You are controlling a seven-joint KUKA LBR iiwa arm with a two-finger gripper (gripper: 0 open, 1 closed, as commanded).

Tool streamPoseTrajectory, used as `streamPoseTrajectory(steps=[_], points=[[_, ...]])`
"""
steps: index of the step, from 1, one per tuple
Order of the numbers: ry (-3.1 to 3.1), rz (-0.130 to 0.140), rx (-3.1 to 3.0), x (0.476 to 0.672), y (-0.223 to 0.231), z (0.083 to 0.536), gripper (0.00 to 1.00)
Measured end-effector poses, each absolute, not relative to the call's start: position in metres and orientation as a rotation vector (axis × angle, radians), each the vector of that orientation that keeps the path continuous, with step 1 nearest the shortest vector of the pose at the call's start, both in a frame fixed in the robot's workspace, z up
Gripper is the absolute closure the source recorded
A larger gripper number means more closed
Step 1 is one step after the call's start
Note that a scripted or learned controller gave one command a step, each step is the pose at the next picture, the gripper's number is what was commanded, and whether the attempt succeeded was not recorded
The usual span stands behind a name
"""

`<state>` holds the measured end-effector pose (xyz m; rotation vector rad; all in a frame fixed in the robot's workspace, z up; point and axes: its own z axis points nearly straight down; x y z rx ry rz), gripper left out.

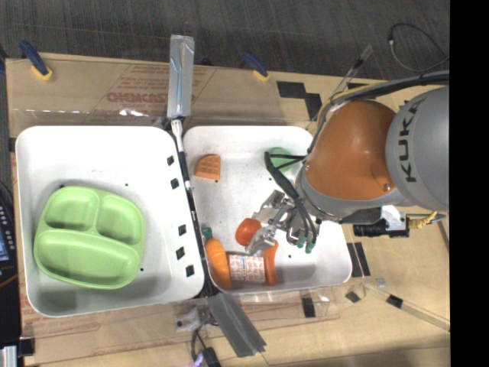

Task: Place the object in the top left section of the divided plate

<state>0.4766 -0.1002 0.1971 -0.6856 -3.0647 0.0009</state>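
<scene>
A green divided plate (90, 238) lies in the left bin, with two small sections along its top and one large section below. In the right bin my gripper (262, 226) hangs low with its fingers spread apart. A small orange-red round object (245, 231) rests on the bin floor, right at the fingertips and on their left side. I cannot tell whether the fingers touch it.
An orange bottle (241, 267) with a printed label lies against the front wall of the right bin (229, 140). A tan bread-like piece (207, 167) sits near the divider. A green item (284, 158) peeks out from under the arm. The left bin (92, 147) holds the plate.
</scene>
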Motion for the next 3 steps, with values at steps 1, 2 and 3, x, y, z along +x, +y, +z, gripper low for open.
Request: streamPoseTrajectory(steps=[1,2,3], points=[[-3.052,0.0,-0.738,0.538,-0.044,0.191,1.0],[-3.046,0.001,-0.768,0.509,-0.094,0.204,1.0],[-3.077,0.0,-0.617,0.492,-0.123,0.139,1.0]])
